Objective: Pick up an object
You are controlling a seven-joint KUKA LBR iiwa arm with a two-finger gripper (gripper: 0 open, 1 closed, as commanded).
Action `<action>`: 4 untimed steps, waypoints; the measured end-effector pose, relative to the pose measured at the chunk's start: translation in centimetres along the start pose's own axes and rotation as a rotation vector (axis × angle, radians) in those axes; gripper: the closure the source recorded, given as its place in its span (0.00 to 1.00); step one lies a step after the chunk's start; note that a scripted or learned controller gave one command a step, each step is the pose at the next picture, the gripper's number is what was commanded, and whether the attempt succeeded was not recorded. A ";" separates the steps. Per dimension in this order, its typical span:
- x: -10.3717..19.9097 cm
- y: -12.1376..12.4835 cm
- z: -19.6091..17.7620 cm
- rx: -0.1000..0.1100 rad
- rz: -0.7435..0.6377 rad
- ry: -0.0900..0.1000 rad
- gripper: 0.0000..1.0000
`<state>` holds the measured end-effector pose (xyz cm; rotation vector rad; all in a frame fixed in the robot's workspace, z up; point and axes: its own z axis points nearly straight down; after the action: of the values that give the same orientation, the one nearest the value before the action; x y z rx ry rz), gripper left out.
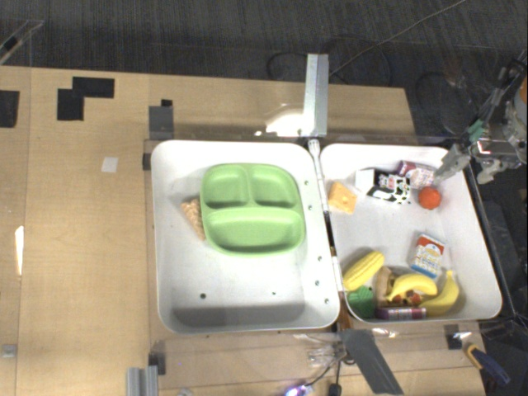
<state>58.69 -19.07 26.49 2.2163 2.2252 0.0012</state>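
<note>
Approach step: tool (452,165) hovered at right bin (487,246) far-right corner, grip state unclear; next, descend onto orange ball (429,198).

One fixed camera looks down at a slant from above the bench (74,246); both bins (173,295) fit in view.

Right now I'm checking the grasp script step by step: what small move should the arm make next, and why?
Probably ease the gripper down and slightly left toward the orange ball. The gripper sits at the right bin's upper right corner with nothing visibly held, and the ball is the nearest object, lying fairly apart from the others.
</note>
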 end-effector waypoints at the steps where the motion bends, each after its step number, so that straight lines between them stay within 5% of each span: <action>1: 2.6 -5.3 13.2 0.001 -0.268 0.001 0.00; 2: 4.7 5.8 17.5 -0.012 -0.363 -0.005 0.00; 3: 6.6 7.6 17.5 0.033 -0.297 -0.002 0.00; 4: 8.0 7.1 17.5 0.051 -0.024 -0.012 0.00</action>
<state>65.80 -11.09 8.98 2.2075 2.2704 -0.0695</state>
